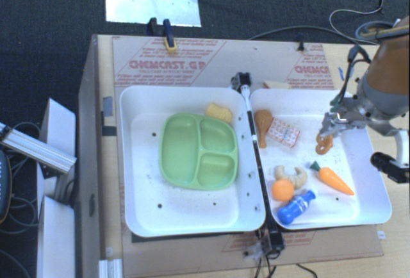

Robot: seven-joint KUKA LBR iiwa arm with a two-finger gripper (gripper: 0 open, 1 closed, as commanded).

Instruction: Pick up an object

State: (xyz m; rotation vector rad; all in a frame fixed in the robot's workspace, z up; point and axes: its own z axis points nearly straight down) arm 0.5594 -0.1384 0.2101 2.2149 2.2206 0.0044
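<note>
With the gripper [333, 124] just above the brown pretzel [324, 143], its opening impossible to judge, the descent should center on that 1 pretzel.

Board under the bins [192, 56]: brown protective sheet printed in red with "CHEMCAST GP".
Far-left print [168, 65]: the largest and clearest "CHEMCAST GP", beyond the left bin.
Far-right print [314, 70]: the same wording repeated at a slant, partly cut off by the right bin.
Smaller red lines around the brand name: too small to read.
Red-and-white packet [282, 133] in right bin: pattern only, no legible words.
</note>
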